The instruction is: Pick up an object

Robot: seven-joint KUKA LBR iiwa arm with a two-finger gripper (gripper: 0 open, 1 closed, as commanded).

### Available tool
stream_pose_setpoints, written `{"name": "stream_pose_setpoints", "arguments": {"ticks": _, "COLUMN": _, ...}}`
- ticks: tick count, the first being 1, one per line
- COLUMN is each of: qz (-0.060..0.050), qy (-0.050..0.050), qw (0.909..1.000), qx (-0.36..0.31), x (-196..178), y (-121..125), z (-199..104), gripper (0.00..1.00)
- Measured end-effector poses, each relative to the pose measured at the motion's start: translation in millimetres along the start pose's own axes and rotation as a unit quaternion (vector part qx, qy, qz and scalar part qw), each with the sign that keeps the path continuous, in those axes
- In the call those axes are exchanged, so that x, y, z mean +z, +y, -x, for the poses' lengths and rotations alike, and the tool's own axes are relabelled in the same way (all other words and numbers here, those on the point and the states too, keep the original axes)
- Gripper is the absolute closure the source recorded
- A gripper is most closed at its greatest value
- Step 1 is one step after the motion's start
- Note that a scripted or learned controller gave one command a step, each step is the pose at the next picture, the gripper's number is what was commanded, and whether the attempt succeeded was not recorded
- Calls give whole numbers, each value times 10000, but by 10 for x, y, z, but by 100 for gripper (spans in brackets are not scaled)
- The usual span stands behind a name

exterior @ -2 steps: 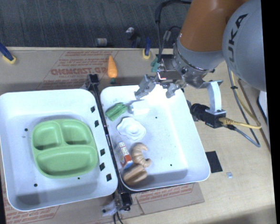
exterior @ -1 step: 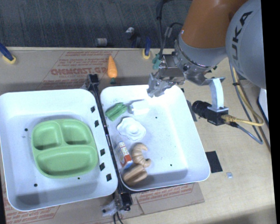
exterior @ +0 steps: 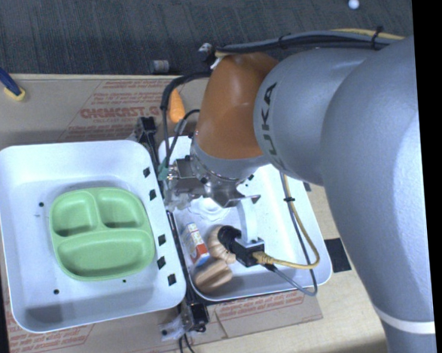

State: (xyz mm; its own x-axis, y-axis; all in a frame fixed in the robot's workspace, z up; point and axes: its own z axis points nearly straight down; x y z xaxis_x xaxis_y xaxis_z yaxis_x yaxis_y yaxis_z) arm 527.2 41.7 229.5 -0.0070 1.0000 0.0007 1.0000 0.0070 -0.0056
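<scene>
My gripper [exterior: 204, 199] sits over right bin's [exterior: 269, 221] far-left corner, state indeterminate; possibly wooden piece [exterior: 211, 275] at near edge.

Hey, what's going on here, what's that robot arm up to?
The grey arm reaches in from the right and hangs low over the right bin, with its wrist covering much of it. Just below the wrist lie a small red-labelled tube and a tan rounded object. The left bin holds a green divided plate, which the arm is nowhere near. I can't see the arm holding anything.
</scene>
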Motion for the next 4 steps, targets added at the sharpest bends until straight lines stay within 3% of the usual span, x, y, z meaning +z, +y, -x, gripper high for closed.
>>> {"name": "stream_pose_setpoints", "arguments": {"ticks": 1, "qz": 15, "qy": -7, "qw": 10000, "qx": -9, "x": -110, "y": -414, "z": -377, "gripper": 100}}
{"name": "stream_pose_setpoints", "arguments": {"ticks": 2, "qz": 15, "qy": -9, "qw": 10000, "qx": -3, "x": 279, "y": -505, "z": -221, "gripper": 100}}
{"name": "stream_pose_setpoints", "arguments": {"ticks": 3, "qz": 15, "qy": -9, "qw": 10000, "qx": 1, "x": 380, "y": -503, "z": 245, "gripper": 100}}
{"name": "stream_pose_setpoints", "arguments": {"ticks": 4, "qz": 55, "qy": -16, "qw": 10000, "qx": 11, "x": -567, "y": -504, "z": 913, "gripper": 100}}
